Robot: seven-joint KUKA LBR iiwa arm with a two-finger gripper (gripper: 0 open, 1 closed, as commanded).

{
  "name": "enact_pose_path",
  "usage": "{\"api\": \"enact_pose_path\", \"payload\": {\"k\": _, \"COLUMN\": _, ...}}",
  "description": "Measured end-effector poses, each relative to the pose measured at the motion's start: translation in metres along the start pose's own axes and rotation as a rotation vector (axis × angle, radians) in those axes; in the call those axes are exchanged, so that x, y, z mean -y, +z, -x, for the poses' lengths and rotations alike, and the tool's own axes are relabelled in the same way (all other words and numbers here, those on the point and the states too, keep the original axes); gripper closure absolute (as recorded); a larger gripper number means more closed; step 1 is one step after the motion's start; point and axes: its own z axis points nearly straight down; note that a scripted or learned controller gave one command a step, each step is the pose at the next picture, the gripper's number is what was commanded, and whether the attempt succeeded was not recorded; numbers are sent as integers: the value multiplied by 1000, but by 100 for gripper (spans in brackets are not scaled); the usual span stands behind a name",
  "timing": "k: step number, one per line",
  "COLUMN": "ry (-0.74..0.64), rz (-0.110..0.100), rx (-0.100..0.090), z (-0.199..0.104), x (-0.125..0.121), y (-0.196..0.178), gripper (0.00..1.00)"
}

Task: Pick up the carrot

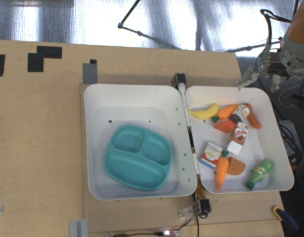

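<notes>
Orange and tapered, the carrot (221, 171) lies near the front of the right bin (276, 127), well apart from the pincer (270, 75), which hangs beyond that bin's far right corner; whether it is wide or narrow I cannot tell. Smooth plastic toys crowd round the carrot: a small carton (211, 154) and a waffle (236, 166) touch it, so the grasp looks tight. A green bottle (260, 173) lies close.
</notes>
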Motion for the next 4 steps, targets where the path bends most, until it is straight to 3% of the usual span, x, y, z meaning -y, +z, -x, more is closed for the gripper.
{"api": "enact_pose_path", "payload": {"k": 1, "ry": 234, "rz": -3, "rx": -1, "z": 9, "x": -18, "y": 107, "gripper": 0}}
{"api": "enact_pose_path", "payload": {"k": 2, "ry": 171, "rz": 2, "rx": 0, "z": -1, "x": -8, "y": 186, "gripper": 0}}
{"api": "enact_pose_path", "payload": {"k": 3, "ry": 167, "rz": 8, "rx": 1, "z": -2, "x": -11, "y": 175, "gripper": 100}}
{"api": "enact_pose_path", "payload": {"k": 4, "ry": 167, "rz": 7, "rx": 1, "z": -2, "x": -10, "y": 175, "gripper": 0}}
